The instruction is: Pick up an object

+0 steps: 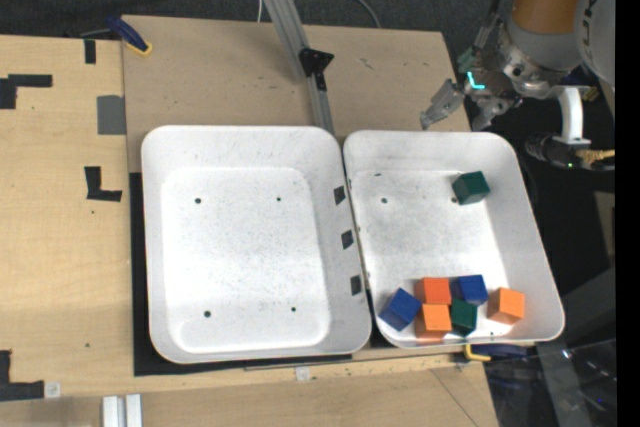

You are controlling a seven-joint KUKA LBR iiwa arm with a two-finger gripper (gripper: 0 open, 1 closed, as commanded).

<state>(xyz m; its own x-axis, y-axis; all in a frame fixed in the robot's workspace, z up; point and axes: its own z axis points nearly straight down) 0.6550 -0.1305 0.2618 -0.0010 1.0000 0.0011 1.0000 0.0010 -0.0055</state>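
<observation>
— Green is the colour I look at first. One green block (470, 186) sits by itself near the top of the right bin (530, 215). I think it is the easy one to grab.

— Where is the gripper (455, 105)?

— It hangs just past the top rim of that bin, outside it. From the gripper, the lone green block lies at about 6 o'clock, a little toward 5. It is near, but they are not touching.

— Is the gripper holding anything?

— I see nothing between its fingers. I see one grey finger (438, 105) sticking out toward 8 o'clock, but I cannot tell if the jaws are spread or pinched. They are too small and dark for me.

— Does the block have a long side?

— No, it looks like a cube, turned a bit. So I don't think the angle matters much.

— How many blocks are there?

— I count seven. Two green: the lone one and another green block (463, 315) in the pile. Two blue: one blue block (400, 307) at the left of the pile, one blue block (471, 289) in the middle. Three orange: an orange block (435, 290), an orange block (435, 319) below it, and an orange block (507, 304) at the right. The pile sits at 6 o'clock in the right bin.

— And the left bin (240, 245)?

— I see just its white floor with some small dark dots.
</observation>
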